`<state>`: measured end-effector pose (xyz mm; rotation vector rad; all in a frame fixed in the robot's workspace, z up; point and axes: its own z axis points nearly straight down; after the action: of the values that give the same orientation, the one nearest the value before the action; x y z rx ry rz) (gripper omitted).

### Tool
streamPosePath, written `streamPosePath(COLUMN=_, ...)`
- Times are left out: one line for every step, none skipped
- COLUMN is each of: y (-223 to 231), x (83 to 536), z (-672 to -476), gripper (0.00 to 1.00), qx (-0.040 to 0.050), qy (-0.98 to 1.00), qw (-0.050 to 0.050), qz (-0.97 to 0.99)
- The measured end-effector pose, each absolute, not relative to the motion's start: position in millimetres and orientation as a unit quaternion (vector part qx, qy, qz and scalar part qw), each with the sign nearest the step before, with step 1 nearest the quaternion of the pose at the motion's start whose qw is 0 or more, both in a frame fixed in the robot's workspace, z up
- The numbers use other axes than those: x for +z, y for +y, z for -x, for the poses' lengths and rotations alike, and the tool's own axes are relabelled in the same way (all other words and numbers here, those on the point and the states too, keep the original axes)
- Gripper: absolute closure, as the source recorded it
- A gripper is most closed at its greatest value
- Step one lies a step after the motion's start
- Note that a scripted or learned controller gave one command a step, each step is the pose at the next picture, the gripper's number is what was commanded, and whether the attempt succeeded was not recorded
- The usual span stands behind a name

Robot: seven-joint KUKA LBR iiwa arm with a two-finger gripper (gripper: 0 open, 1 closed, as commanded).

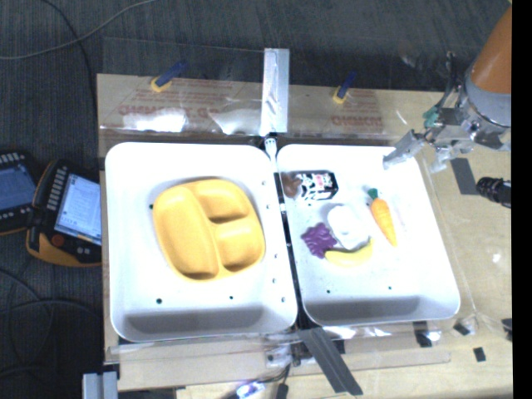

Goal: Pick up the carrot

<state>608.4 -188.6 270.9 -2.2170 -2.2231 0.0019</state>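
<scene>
Grey arm entering from the right, orange band at the upper right corner. Wrist angled down and leftward. Gripper extended toward the left, grey finger pointing left and downward, held up at the right-hand side. Finger spacing not discernible.

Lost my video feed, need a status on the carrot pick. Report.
Gripper above right bin's far rim, holding nothing. Carrot lies in that bin, untouched. Banana and white item beside it, not blocking.
</scene>
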Motion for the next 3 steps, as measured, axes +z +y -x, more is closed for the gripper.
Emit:
streamPosePath(y=-225, x=239, z=-576.8, gripper=0.00, qx=0.0018, qy=-0.745, qw=-0.001, qz=0.667)
streamPosePath(y=-220, x=98, z=-579.0, gripper=0.00, qx=-0.0019, qy=-0.862, qw=0.000, qz=0.507)
streamPosePath(y=-219, x=107, z=-580.0, gripper=1.00, qx=-0.0043, qy=-0.862, qw=0.000, qz=0.507)
